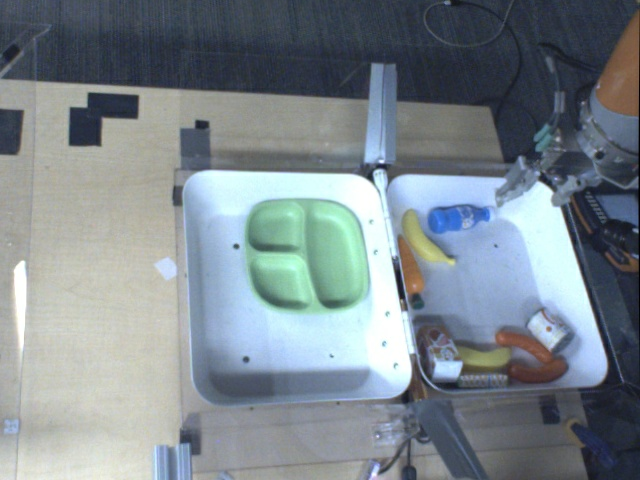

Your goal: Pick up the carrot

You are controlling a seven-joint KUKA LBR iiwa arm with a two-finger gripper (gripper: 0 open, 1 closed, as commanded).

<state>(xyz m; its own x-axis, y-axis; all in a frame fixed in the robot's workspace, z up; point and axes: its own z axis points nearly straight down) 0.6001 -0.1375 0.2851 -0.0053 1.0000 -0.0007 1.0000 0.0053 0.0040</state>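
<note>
Hovering at the right bin's point(590, 353) far-right corner, gripper point(535, 180) sits above the rim, nothing under it; can't tell from this slant how it's set. Carrot point(410, 270) lies against the bin's left wall, just left of the banana point(428, 240), green tip toward the bin's near edge. Long axis runs along that wall. From the gripper it's across the bin, leftward and nearer, past the blue bottle point(460, 217). Wall contact probably leaves little clearance on that side.
</note>
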